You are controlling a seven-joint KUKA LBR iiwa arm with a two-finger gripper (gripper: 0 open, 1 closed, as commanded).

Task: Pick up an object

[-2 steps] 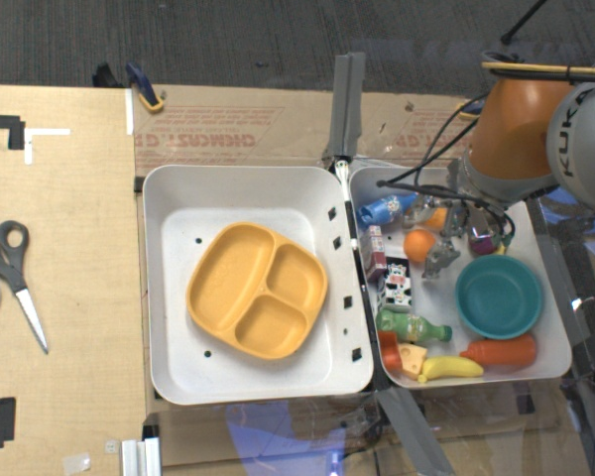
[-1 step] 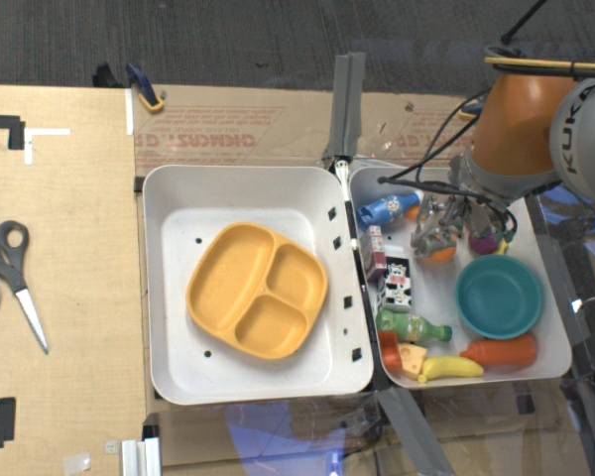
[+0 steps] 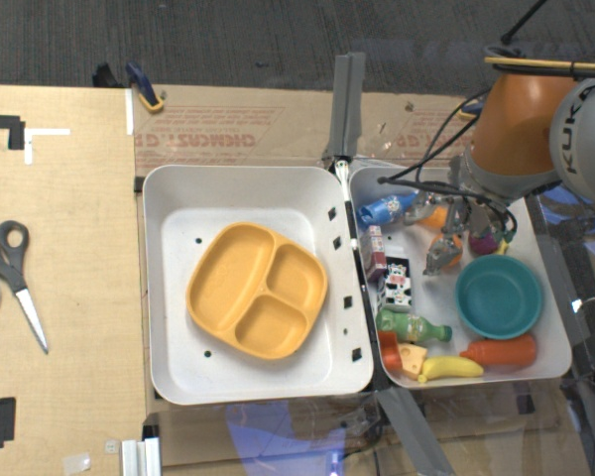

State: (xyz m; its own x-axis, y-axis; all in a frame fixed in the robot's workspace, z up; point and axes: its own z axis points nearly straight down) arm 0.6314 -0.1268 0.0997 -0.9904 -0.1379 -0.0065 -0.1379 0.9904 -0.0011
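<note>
Tool [image 3: 454,249] low in the right bin [image 3: 550,365]; its grip can't be made out.

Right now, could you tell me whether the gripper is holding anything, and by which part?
It cannot be told: the gripper hangs low over the right bin, beside the teal bowl.

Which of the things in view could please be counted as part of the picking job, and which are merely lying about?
Job:
two-finger gripper
teal round bowl
yellow toy banana
green plastic bottle
blue plastic bottle
orange toy carrot

Lying about:
yellow divided plate
grey-handled scissors
</note>
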